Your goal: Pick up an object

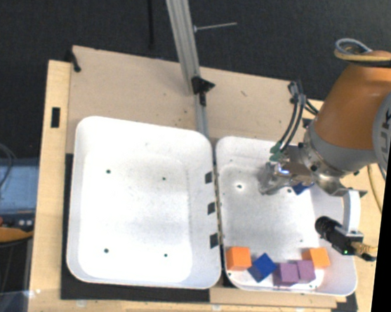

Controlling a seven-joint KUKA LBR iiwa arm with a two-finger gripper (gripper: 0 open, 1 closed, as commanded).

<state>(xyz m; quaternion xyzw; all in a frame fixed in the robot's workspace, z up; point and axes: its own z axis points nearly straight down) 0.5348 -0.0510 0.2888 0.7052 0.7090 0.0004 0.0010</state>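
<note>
My gripper (275, 177) hangs over the back part of the right bin (273, 218), under the grey and orange arm. A small blue piece (299, 189) peeks out just to its right, mostly hidden by the wrist; whether it is held I cannot tell. Along the bin's front edge lie an orange block (239, 257), a blue block (263, 267), two purple blocks (287, 274) (305, 271) and another orange block (319, 257). These lie well apart from the gripper.
The left bin (140, 201) stands beside the right one. A slanted metal pole (185, 37) rises behind the bins. A black device on a white bracket (338, 234) overhangs the right bin's right side.
</note>
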